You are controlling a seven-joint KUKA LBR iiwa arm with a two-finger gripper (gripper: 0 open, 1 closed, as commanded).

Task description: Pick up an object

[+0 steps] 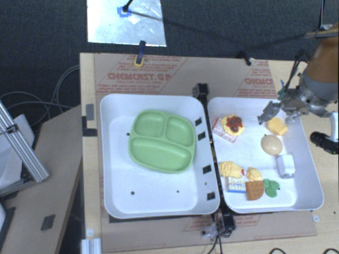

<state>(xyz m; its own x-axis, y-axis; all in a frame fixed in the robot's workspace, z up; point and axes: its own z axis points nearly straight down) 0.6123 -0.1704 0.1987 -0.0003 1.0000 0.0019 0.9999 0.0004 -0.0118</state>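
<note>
- Near edge of the right bin [312,194]: a cluster of toy food. A brown block [255,190] with a green leafy piece [271,187] touching its right side; just behind them a small printed box [236,184], a yellow ridged piece [230,169] and a smaller yellow-orange piece [253,173]. All packed close, some touching.
- Right of that cluster, apart from it: a small white cylinder-like item [286,165], lying on its side.
- Mid bin: a pale egg-shaped item [271,144], standing free with bare floor around it.
- Left bin [114,142]: one green divided plate [161,141], three compartments, nothing in them.
- Farther back in the right bin: a flat packet topped with yellow and red [230,127], near the divider.
- Far right: a yellow chunk [277,126], likely toy cheese, lies directly under the gripper [279,111]. This reads as the target.
- Gripper state: fingers appear spread, one dark finger [266,114] reaching left of the chunk, the rest above it. Nothing seen pinched between them.
- Relation: chunk sits just below and slightly nearer than the fingertips; whether touching, cannot tell from this slant.
- Judgement, step in hand: descent onto the chunk before closing.
- To do it well: centre the chunk between the fingers, drop low enough to catch its sides, then close. The bin's far wall is near; the egg is close on the near side, so keep the spread fingers off it.
</note>
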